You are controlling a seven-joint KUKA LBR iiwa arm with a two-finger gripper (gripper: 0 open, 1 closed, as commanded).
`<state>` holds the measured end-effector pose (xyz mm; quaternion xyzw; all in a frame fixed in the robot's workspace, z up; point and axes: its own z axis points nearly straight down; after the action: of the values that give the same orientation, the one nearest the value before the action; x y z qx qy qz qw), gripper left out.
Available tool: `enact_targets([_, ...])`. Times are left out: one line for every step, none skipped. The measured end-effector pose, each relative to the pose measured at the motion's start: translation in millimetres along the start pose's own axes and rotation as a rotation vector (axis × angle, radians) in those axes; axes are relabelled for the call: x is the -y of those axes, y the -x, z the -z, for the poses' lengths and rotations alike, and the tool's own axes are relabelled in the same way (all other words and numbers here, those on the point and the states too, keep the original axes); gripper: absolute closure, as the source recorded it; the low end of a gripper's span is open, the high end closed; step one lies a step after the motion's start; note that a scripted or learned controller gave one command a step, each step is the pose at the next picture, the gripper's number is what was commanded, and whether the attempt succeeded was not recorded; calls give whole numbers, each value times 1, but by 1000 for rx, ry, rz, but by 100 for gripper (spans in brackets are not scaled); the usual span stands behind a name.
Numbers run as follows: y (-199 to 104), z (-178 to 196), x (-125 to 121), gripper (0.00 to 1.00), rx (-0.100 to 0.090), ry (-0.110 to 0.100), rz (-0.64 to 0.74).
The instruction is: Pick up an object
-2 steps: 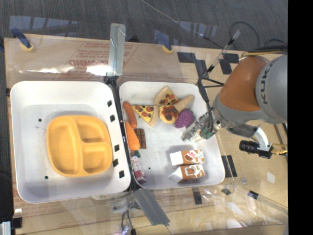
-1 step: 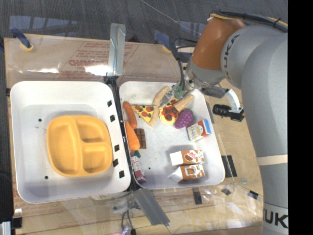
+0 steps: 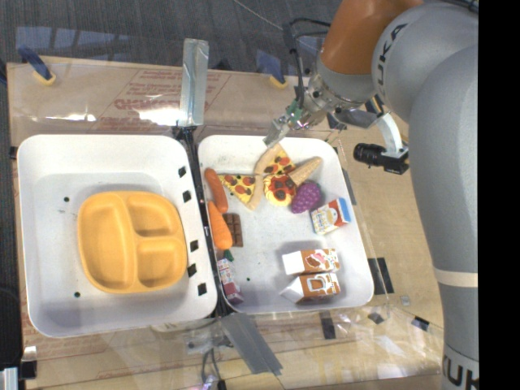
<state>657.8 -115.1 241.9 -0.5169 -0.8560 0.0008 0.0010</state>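
Jaws cannot be read: the gripper [image 3: 286, 127] is a small blur of metal at the 12 o'clock rim of the right bin [image 3: 357, 295], and I cannot tell whether it is released, clenched, or grasping anything. It sits just above the tip of a pizza slice [image 3: 274, 166], too close to say whether they touch.

Around that slice, going outward: an ice-cream cone [image 3: 304, 169] at its 3 o'clock, a bunch of purple grapes [image 3: 305, 197] at 5 o'clock, a second pizza slice [image 3: 240, 187] at 8 o'clock. Further left lie a sausage [image 3: 214, 188] and a carrot [image 3: 220, 227], with a chocolate bar [image 3: 234, 229] beside it. Toward 6 o'clock stand three small cartons [image 3: 315, 273], and a little bottle [image 3: 227, 283] leans at the bin's 7 o'clock corner. The left bin [image 3: 41, 307] bears a yellow divided tray [image 3: 130, 240].

Judging by position, the step is closing on the nearest pizza slice. It looks flat and thin, so a grip across its edge, kept clear of the cone, would likely serve best; a slip seems a real risk.

The arm's grey body hides the bench at 3 o'clock.
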Motion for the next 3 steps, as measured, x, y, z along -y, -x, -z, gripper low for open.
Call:
enact_targets([16,-66,65,100,-8,-7,336])
enact_targets([-8,15,24,100,7,8,285])
enact_targets([-9,24,24,100,6,5,290])
